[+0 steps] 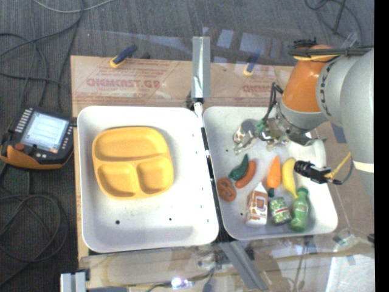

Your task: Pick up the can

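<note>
One can (pixel 280 211) stands low in the right bin (pixel 322 224), between carton (pixel 258 207) and green bottle (pixel 299 209). End effector (pixel 250 132) hovers upper-center, can lying below-right; finger state unclear.

Chunky grey arm (pixel 355 96) with an orange band (pixel 307 87)

Smooth rounded shell, black cable looping off the wrist, metal hand (pixel 258 132).
</note>
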`<state>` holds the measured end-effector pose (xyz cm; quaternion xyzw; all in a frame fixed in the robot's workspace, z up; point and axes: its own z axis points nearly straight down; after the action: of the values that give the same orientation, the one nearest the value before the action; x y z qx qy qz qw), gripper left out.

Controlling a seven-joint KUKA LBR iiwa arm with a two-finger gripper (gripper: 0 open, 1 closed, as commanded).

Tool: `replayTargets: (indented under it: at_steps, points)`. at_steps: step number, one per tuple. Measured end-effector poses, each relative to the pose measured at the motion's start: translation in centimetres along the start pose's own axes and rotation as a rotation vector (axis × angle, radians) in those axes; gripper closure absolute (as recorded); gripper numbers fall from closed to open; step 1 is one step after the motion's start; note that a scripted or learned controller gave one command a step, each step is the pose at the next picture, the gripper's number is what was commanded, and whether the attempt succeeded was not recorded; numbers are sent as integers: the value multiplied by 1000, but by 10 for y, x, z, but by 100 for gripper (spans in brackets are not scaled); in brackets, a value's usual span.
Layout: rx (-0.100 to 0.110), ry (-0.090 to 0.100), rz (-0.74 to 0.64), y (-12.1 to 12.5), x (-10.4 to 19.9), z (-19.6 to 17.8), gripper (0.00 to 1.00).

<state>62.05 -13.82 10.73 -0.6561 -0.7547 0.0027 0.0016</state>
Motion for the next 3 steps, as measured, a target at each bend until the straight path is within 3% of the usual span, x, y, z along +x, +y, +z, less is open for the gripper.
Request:
replayTargets:
  at_steps: [1, 2, 3]
  points:
    - [-12, -1, 145, 50, -10, 19, 0]
    - [-11, -9, 145, 50, -12, 10, 100]
    - [-2, 1, 116, 41, 53, -123, 100]
